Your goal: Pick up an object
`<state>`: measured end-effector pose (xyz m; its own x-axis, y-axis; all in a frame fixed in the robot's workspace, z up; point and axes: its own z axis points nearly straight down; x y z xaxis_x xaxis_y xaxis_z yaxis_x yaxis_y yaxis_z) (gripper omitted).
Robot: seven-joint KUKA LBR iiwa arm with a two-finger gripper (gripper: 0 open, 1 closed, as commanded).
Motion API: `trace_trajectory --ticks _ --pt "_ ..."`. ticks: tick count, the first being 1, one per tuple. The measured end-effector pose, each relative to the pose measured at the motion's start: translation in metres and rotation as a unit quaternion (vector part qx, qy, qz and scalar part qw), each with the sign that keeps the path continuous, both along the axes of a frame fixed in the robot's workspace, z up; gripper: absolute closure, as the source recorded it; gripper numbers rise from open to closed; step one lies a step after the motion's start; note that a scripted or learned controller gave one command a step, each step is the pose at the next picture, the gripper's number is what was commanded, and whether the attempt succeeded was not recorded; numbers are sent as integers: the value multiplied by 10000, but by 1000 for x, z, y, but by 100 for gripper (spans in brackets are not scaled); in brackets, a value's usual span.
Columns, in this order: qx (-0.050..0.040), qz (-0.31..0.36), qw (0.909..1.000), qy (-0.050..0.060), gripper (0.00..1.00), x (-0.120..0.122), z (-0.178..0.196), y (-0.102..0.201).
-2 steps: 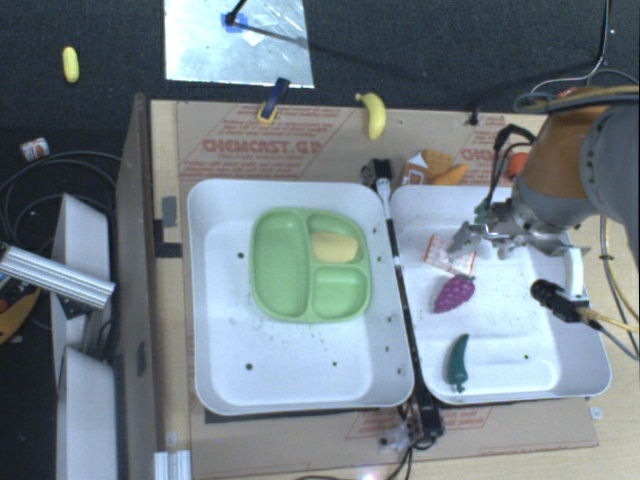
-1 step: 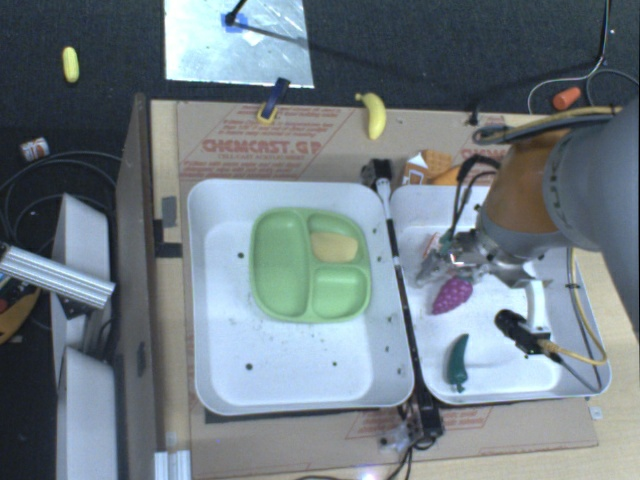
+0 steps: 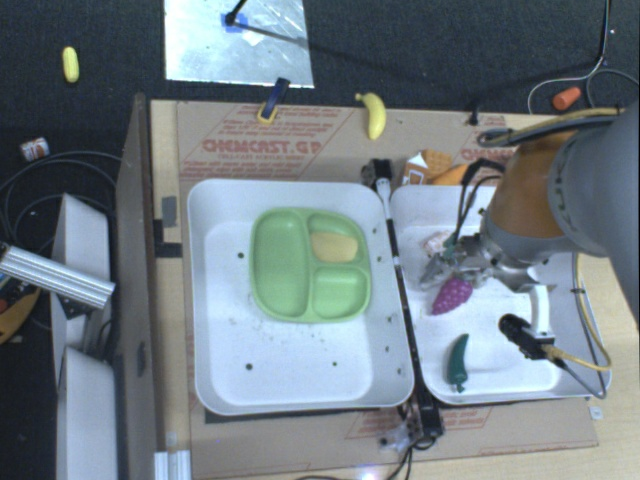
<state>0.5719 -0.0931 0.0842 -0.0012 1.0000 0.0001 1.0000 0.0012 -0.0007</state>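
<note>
In the right bin (image 3: 520,383) lie a purple bunch of grapes (image 3: 452,294) and a dark green pepper (image 3: 457,360) nearer the front. My gripper (image 3: 447,264) is low in this bin, just above and left of the grapes, close to a pale pinkish thing (image 3: 436,240). The grey arm with its orange band (image 3: 528,203) comes in from the right and covers much of the bin's back. Nothing shows between the fingers.
The left bin (image 3: 230,368) holds a green divided plate (image 3: 305,266) with a yellow item (image 3: 335,245) in one section. A banana (image 3: 374,115) lies on the cardboard behind the bins. An orange object (image 3: 445,172) sits behind the right bin. Cables trail at the right.
</note>
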Motion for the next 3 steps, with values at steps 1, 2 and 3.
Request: trace_trajectory --ticks 1,2,3 --pt "1 2 10000 -16 100 1 11 0" --pt "1 1 10000 -16 0 1 11 0" --pt "3 -18 10000 12 0 -54 -1 -23"
